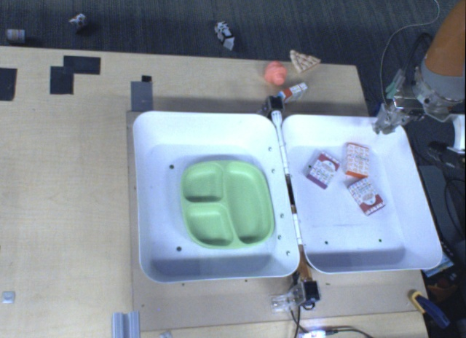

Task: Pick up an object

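Note:
Three small flat packets lie in the right bin [408, 253]: a purple-and-white one [322, 168], an orange-and-white one [356, 159] and a red-and-white one [366, 196]. My gripper [386, 119] hangs at the bin's far right corner, above the rim and apart from all the packets. Nothing is visible between its fingers. The orange-banded arm [445, 52] rises behind it at the right edge.
The left bin [149, 183] holds a green divided tray [226, 202]. Beyond the bins, on the bench, lie a pink ball [275, 73], a pizza-slice toy [303, 60] and a small tube [293, 92]. Cables run along the right side.

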{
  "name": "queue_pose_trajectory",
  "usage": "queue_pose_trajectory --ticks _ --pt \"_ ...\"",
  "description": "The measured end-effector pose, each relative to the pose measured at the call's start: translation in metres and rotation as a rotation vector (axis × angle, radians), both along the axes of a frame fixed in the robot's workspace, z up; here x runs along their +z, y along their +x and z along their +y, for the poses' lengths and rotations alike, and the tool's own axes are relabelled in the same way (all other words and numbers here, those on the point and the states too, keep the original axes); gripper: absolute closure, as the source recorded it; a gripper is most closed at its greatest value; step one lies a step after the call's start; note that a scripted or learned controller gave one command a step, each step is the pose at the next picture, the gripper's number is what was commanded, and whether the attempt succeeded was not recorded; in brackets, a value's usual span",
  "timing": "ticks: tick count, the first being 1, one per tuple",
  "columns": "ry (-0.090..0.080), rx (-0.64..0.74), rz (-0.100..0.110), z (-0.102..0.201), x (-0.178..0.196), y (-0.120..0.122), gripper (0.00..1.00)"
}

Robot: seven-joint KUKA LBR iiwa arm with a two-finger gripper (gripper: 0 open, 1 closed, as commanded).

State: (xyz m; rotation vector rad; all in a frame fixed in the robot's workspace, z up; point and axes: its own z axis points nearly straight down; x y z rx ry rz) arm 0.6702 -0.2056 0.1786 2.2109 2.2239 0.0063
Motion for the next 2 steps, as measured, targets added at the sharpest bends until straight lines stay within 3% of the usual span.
queue_pose_trajectory --ticks 1,2 --pt "0.002 0.000 0.001 0.076 0.052 -0.008 1.00" --pt "-0.001 -0.004 0.003 -0.001 0.017 -0.001 1.00"
